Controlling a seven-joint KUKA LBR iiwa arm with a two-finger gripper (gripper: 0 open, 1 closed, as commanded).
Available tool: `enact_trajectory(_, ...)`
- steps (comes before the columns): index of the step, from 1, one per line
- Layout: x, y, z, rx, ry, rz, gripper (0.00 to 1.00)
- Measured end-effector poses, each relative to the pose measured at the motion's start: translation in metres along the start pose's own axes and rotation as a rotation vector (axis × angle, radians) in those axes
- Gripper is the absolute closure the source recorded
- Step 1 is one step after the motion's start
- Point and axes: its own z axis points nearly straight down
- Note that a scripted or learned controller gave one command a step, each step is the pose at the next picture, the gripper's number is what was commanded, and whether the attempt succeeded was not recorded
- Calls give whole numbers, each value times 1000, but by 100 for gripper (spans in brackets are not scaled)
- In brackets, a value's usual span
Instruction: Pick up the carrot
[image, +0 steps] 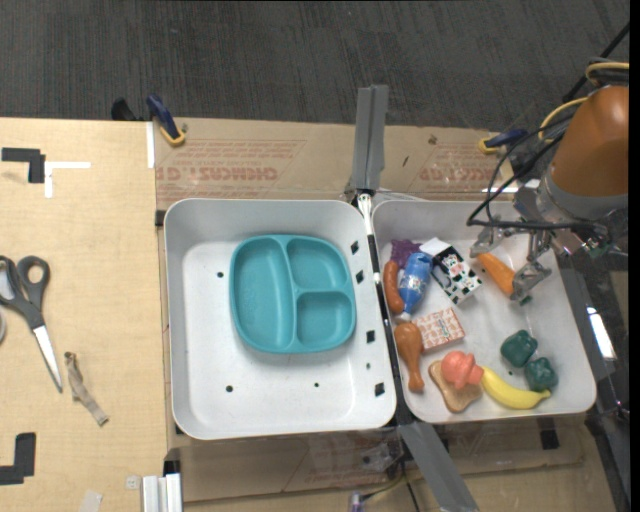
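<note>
1. Carrot (496, 272): orange, tapered, lying in the right bin (575, 400) near its upper right, between the fingers of the gripper (512, 262), which are closing around it.
2. Neighbours: a black-and-white spotted box (455, 274) sitting just left; a blue bottle (413, 281), a drumstick (409, 350) and a banana (514, 391) lying further off.
3. Arm (592, 145): reaching in from the right, orange band showing.
4. Left bin (185, 330): holding a teal divided plate (293, 293).

Teal three-compartment plastic plate (293, 294) in left white bin (190, 330); orange carrot (494, 272) in right white bin (572, 400), between claw (514, 262) fingers; grey-handled scissors (30, 305) on worktop (80, 400), far left.
</note>
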Motion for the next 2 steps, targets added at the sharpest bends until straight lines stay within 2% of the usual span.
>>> enact_trajectory(1,15,11,2,-4,3,44,0)
enact_trajectory(2,29,17,2,-4,4,217,0)
